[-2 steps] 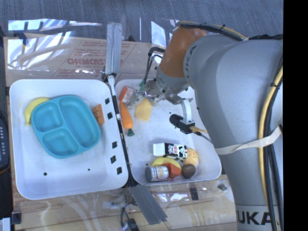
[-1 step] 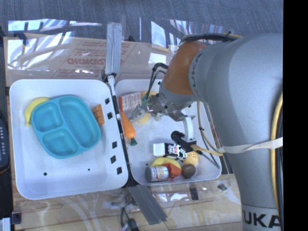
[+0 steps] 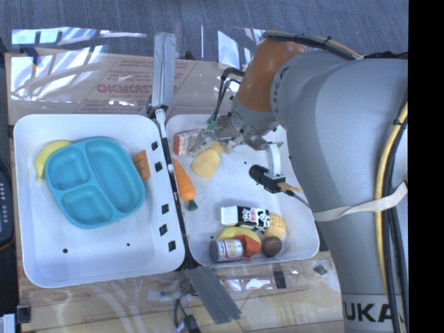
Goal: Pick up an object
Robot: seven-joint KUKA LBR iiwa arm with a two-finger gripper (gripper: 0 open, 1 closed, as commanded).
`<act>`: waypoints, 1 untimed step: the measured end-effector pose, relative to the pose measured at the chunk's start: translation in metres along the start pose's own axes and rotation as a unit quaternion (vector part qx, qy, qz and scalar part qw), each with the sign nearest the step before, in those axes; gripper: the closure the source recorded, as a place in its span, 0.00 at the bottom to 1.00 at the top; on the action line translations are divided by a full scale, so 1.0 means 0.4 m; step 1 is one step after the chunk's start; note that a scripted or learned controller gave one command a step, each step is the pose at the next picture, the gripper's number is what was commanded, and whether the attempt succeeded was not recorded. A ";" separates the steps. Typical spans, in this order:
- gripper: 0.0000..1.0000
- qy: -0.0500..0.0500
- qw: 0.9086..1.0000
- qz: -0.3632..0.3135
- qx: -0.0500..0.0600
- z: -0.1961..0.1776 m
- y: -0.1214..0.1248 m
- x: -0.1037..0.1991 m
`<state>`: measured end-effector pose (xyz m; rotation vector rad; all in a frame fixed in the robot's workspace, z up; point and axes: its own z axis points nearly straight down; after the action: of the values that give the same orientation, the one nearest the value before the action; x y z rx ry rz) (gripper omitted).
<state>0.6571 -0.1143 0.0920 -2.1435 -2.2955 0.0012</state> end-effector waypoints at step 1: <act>0.00 0.000 0.999 -0.051 0.001 0.001 -0.087 0.057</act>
<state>0.6208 -0.0941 0.0918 -2.0220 -2.4022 0.0024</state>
